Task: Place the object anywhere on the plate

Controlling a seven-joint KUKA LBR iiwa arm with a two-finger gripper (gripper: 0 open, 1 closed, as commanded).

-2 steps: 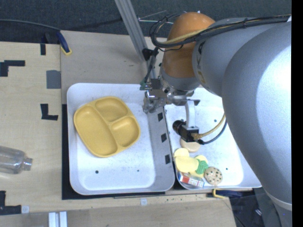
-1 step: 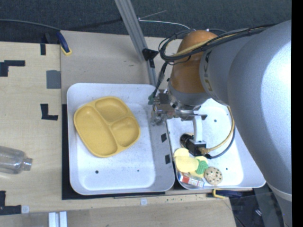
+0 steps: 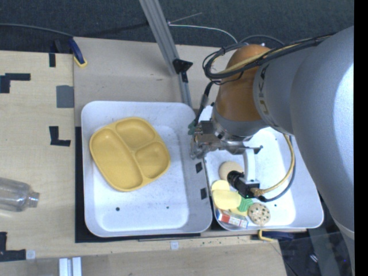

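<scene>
Gripper [image 3: 202,140] over the rim between the bins, wrist hiding it, so can't tell if pinching anything. Toy pile [image 3: 237,203] in right bin, below-right of gripper; yellow plate [image 3: 129,152] in left bin, opposite way.

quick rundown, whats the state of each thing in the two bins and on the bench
yellow plate: upright in the left bin, nothing on it
hand: low over the divide between the bins
small objects: piled in the right bin, near corner
clear bottle: lying on its side on the bench
</scene>
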